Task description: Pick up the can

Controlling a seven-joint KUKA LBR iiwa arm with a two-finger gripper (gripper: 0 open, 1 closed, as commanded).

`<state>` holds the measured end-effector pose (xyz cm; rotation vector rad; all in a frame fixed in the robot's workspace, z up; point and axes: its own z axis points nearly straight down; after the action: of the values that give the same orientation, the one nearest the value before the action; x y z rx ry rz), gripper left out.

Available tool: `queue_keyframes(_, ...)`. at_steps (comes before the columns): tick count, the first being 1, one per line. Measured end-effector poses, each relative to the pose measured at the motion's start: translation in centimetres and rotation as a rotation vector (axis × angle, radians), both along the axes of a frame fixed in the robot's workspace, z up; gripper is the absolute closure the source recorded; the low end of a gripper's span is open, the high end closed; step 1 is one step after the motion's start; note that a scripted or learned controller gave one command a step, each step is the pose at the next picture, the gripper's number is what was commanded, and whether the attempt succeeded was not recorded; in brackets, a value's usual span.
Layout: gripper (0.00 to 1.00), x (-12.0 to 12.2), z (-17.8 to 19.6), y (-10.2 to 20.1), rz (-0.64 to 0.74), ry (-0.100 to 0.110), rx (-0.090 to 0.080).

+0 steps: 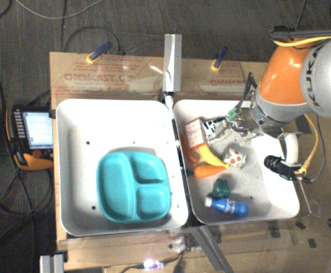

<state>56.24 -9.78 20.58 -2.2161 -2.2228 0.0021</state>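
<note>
The can point(193, 134), judged light, stiff and slippery, should be taken across its middle; the jaws' state cannot be told.

Glossy turquoise plastic tray point(134, 186)

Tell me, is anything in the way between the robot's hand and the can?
Yes, it looks so. The gripper hangs over the far side of the right bin. The can lies by that bin's inner wall. A black-and-white thing lies between them, close beside the can.
</note>
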Motion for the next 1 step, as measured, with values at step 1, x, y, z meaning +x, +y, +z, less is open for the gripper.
queue_keyframes(1,0.00,-3.42,-6.43,-6.34,-0.080,0.001,-0.002)
